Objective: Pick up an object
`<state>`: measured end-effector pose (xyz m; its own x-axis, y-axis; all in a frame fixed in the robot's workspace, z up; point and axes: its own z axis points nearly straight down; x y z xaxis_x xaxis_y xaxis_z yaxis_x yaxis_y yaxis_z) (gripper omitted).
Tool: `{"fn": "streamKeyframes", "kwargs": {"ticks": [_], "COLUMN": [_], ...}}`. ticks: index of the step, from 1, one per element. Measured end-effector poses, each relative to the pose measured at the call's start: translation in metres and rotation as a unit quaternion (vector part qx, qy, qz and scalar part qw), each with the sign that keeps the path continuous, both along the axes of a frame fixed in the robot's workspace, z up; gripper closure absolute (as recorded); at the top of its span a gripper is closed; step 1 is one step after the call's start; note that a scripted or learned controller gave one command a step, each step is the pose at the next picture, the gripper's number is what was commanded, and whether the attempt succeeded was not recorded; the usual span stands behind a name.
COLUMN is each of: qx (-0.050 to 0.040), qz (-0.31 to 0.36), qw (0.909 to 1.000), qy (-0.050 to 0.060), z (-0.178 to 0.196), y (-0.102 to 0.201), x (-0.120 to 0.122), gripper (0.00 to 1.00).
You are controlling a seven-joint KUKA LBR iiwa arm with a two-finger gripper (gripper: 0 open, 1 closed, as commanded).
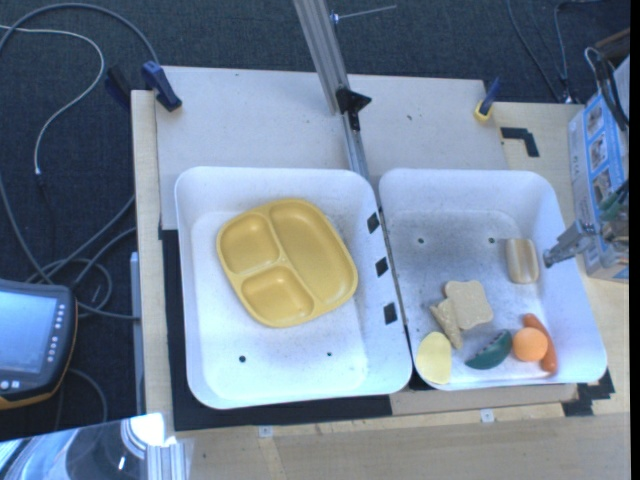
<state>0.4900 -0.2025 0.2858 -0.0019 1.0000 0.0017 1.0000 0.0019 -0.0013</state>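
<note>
My pincer [556,254] hangs at the right bin's [470,183] edge; the roll [520,260] lies just at nine o'clock, upright-long. Fingers' spread: I probably cannot tell.

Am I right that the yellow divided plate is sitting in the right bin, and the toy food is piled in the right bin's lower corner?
Not quite. The camera view shows the yellow divided plate in the left bin, not the right one. The toy food is indeed piled in the right bin's lower corner.
</note>
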Motion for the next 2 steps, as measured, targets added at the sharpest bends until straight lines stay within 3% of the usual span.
{"fn": "streamKeyframes", "kwargs": {"ticks": [1,2], "qx": [0.0000,0.0010], "qz": [0.000,-0.001], "qw": [1.0000,1.0000], "qy": [0.000,0.002], "z": [0.000,-0.056], "y": [0.000,0.010], "x": [0.000,-0.003], "gripper": [0.00,0.00]}}
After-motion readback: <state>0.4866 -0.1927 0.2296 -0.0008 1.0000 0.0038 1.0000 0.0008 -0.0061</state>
